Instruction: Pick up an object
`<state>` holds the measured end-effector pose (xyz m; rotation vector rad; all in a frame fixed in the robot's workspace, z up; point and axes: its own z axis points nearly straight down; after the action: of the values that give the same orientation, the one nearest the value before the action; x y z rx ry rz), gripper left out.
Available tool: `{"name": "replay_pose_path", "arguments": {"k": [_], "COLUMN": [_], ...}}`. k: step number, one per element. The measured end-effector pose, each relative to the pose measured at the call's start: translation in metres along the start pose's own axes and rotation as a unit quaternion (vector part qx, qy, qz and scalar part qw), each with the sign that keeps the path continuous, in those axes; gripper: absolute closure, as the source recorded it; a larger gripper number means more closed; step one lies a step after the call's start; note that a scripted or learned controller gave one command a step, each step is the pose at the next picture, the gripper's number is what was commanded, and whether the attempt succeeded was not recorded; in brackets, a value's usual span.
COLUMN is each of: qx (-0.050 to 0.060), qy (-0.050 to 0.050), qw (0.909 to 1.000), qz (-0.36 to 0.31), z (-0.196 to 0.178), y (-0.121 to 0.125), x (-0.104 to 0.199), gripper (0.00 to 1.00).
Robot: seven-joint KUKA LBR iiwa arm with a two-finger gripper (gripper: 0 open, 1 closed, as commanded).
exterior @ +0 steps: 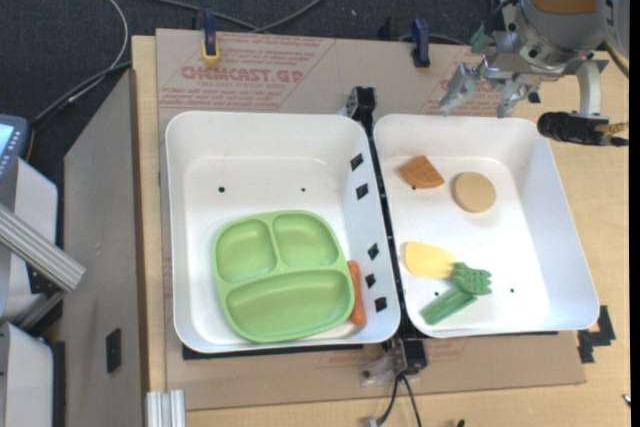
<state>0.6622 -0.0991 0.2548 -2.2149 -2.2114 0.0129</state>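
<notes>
The right bin [540,215] holds an orange-brown wedge [422,173], a tan round disc [474,192], a yellow piece [428,260] and a green leafy toy vegetable [457,291]. My gripper [487,91] hangs over the cardboard just behind that bin's back rim. It is open, its two fingers spread apart with nothing between them. The wedge and disc lie nearest to it, a short way in front of it.
The left bin [190,215] contains a green divided plate [285,273] with a thin orange stick [354,307] at its right edge. A black divider [372,205] joins the bins. Blue clamps [420,43] and cables sit along the back of the bench.
</notes>
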Motion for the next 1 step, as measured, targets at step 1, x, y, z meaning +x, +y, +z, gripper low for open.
{"name": "replay_pose_path", "arguments": {"k": [1], "qx": [-0.007], "qy": [-0.001], "qw": [1.0], "qz": [-0.001], "z": [-0.0079], "y": [0.0021], "x": [0.0003], "gripper": [0.0]}}
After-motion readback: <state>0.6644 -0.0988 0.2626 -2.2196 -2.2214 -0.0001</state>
